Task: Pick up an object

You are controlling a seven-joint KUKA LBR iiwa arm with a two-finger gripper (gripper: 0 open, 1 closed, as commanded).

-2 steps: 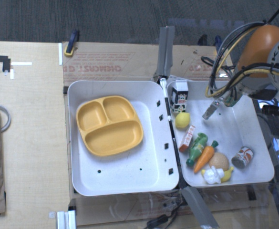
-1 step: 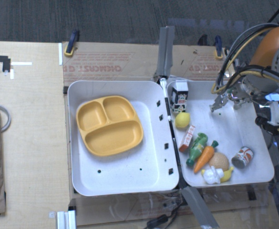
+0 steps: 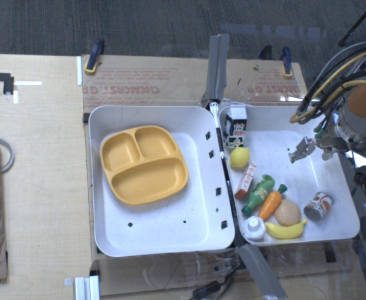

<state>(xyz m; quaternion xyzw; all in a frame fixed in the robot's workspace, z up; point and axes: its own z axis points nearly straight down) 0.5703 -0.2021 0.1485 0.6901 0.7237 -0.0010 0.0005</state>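
Candidate item: small can (image 3: 318, 205), red and white label, lying on its side on bare floor at the near right of the right bin (image 3: 276, 127), apart from other goods. Judged the nearest, least crowded target; a clean pick calls for descending squarely over its middle, fingers across the round body, not the ends, since it may roll.

Adjacent cluster: bread roll (image 3: 288, 213), banana (image 3: 285, 230), carrot (image 3: 269, 205), green bottle (image 3: 258, 194), lemon (image 3: 239, 158), all packed close together.

Gripper (image 3: 303, 150): above the bin's right half, holding nothing; finger state cannot be told.

Left bin (image 3: 101, 186): yellow divided plate (image 3: 144, 164).
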